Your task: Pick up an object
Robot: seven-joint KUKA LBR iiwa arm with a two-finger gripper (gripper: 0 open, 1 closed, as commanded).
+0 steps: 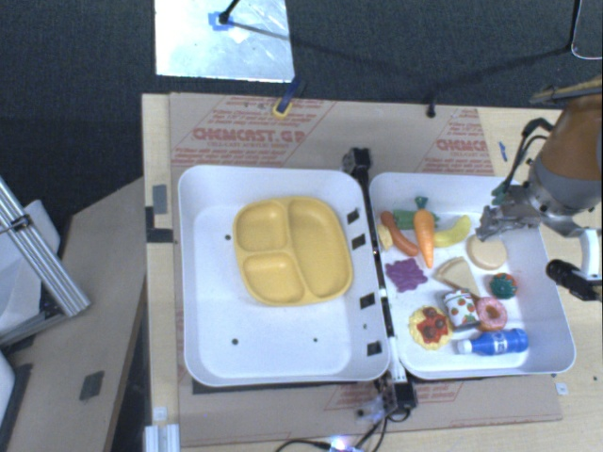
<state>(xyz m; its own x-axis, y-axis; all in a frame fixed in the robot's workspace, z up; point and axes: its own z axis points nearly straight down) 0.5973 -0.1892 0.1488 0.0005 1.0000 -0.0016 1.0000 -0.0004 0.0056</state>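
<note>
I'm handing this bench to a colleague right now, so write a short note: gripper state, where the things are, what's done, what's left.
Gripper: above the right bin's upper right part, beside the round cracker; nothing seen between its fingers.
Things: carrots, banana, purple grapes, donut, pizza and blue bottle all lie in the right bin. The yellow divided plate sits in the left bin.
Done: nothing lifted yet.
Left: grasp one item and raise it.

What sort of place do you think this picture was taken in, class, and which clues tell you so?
Probably a robotics lab test bench. A robot arm reaches over two white bins; one holds a yellow divided tray, the other toy food such as a carrot.
</note>
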